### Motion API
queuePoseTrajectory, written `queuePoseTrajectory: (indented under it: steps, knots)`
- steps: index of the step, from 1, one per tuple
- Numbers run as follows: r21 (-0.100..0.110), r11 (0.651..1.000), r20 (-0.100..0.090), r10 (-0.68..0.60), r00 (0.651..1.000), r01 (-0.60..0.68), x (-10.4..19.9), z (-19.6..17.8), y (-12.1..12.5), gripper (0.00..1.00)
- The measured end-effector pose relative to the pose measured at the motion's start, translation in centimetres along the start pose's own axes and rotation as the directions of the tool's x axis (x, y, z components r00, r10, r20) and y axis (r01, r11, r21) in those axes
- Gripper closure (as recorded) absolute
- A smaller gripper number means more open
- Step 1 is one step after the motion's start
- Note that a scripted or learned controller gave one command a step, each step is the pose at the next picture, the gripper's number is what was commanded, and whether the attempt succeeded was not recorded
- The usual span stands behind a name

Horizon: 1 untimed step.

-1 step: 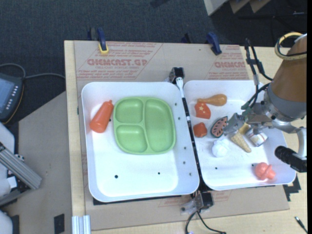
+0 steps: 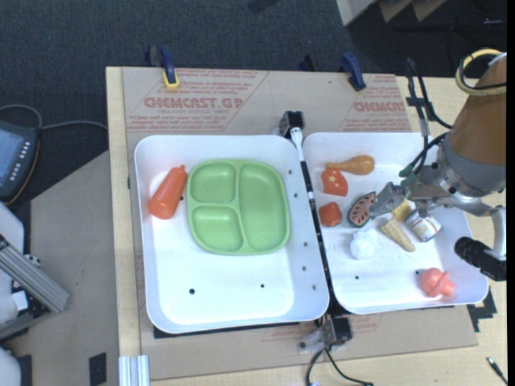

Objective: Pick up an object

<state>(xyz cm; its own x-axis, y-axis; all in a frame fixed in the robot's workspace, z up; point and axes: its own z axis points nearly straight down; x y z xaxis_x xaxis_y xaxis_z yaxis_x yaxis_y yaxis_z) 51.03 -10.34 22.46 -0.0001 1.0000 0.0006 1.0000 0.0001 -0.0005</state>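
My gripper hangs low over the middle of the right bin, its fingers spread. Below the fingertips lie a watermelon slice, a tan ice-cream cone and a metal can. Nothing sits between the fingers. Around them lie a chicken drumstick, a red strawberry-like piece, a small red block, a white ball and a pink toy.
The left bin holds a green divided plate and an orange-red bottle shape by its left wall. The arm's orange band rises at the right edge. Blue clamps grip the board's far edge.
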Motion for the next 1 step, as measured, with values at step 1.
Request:
queuePoseTrajectory:
  steps: [1]
  knots:
    - [0.005, 1.0, -0.001, 0.001, 1.0, -0.001, -0.74, 4.83, -0.59, 0.0]
